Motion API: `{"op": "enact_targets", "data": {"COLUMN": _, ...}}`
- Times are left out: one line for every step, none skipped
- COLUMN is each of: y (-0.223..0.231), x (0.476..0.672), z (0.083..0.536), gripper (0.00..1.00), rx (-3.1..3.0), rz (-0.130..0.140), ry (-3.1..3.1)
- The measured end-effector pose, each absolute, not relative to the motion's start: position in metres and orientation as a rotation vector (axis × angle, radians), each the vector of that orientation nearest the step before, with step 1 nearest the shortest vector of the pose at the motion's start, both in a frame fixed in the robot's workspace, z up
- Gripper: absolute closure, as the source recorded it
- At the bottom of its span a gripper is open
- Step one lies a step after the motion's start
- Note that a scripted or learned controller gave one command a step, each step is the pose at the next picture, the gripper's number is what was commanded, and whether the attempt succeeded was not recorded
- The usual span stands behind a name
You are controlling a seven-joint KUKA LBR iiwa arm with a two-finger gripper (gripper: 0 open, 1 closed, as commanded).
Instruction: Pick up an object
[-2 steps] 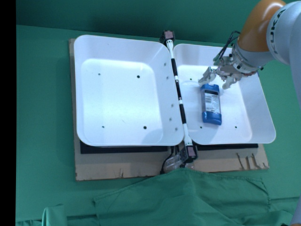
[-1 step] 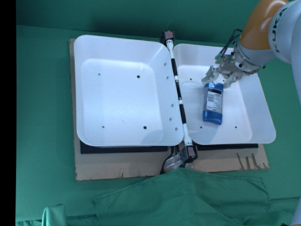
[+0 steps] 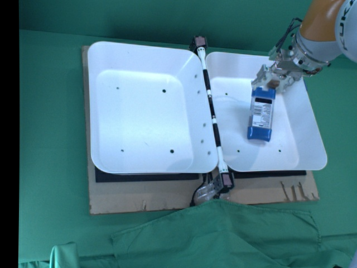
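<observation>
Legible markings are few. The arm (image 3: 334, 15) bears dark capital lettering on its grey casing at the upper right edge of the view; only "KU" shows before the frame cuts it off. The blue box (image 3: 261, 115) carries a white label with a barcode and fine print, too small to read.

Blue packet (image 3: 261, 115) lies in right bin (image 3: 312, 149), toward its far edge. Gripper (image 3: 271, 81) at the packet's far end. Left bin (image 3: 100, 57) alongside.
</observation>
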State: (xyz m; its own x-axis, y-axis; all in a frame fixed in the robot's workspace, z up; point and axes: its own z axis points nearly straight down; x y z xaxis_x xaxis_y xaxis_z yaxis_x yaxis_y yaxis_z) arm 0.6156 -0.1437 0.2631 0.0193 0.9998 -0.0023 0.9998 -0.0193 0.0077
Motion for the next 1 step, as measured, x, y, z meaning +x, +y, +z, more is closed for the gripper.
{"op": "enact_targets", "data": {"y": -0.1493, "x": 0.6184, "z": 0.3299, "gripper": 1.0, "rx": 2.249, "rz": 0.01, "ry": 2.177}}
